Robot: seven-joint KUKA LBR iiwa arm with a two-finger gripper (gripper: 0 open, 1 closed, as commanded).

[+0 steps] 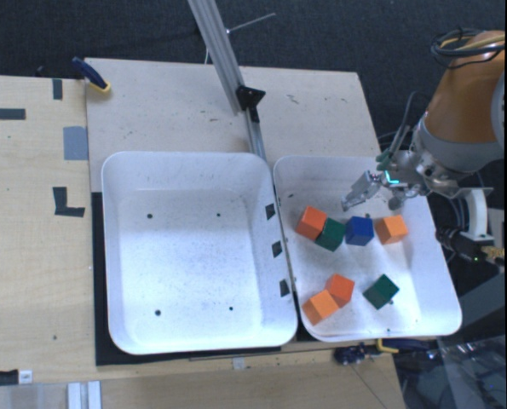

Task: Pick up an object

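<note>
White plastic forms two shallow bins side by side on a pale wooden bench, seen from above at a slant. Nearest the camera, along the lower part of the right bin (423,313), two orange blocks (330,297) sit touching each other, with a dark green block (381,291) just beside them to the right. Farther back in the same bin, four blocks form a loose row: an orange block (312,222), a green block (331,234) touching it, a blue block (360,230), and another orange block (392,228). That makes seven blocks in all: four orange, two green, one blue. Their scattered lie suggests they were tipped in rather than arranged. The left bin (117,228) holds none of them.

Beyond the row, the gripper (374,187) hangs low over the back of the right bin, just behind the blue block, reaching in from the right on a grey arm with an orange band. Its fingers look slightly parted and nothing sits between them. Its place above the row suggests one of those blocks is the likely target. Farthest off, a metal rail (223,49) slants across the bench.
</note>
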